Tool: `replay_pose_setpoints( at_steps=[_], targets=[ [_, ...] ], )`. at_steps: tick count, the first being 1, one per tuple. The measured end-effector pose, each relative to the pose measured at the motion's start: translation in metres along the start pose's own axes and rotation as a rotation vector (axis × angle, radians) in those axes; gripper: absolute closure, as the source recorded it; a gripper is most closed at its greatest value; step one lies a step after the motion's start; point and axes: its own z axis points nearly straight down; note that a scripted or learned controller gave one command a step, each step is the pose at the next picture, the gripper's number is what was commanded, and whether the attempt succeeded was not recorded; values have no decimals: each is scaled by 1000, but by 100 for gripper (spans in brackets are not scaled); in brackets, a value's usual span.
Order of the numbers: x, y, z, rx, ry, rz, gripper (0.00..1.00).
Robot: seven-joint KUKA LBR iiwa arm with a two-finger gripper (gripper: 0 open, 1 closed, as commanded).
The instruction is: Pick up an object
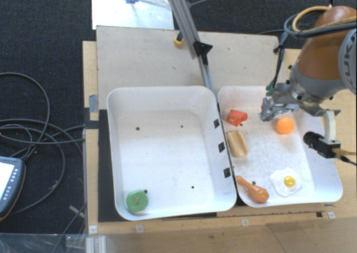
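Because the worktop (145, 57) carries two shallow white bins side by side, everything I might lift sits corralled where I can reach down to it. The left bin (117, 98) is the roomier stretch of bare floor, with a green round thing (136, 201) alone in its near corner. The right bin (329, 190) holds the rest, scattered loosely so that each piece has open floor around it. My arm (326, 57) comes in over that bin's far side. Among the pieces, going down in size: a bread roll (237, 143) lies beside the dividing wall, a fried egg (287, 182) rests flat near the front, an orange carrot-like piece (252, 189) lies slantwise at the front edge, a red block (237, 116) sits at the far end, and an orange ball (285, 126) lies just beside my hand (269, 111). My hand hangs low over the bin between block and ball; whether it is released or clenched I cannot tell, and I see nothing caught in it.
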Motion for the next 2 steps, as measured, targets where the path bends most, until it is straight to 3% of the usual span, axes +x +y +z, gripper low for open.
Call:
replay_pose_setpoints(
  at_steps=[2],
  targets=[
    [120, -16, -1, 0, 0, -1, 100]
  ],
)
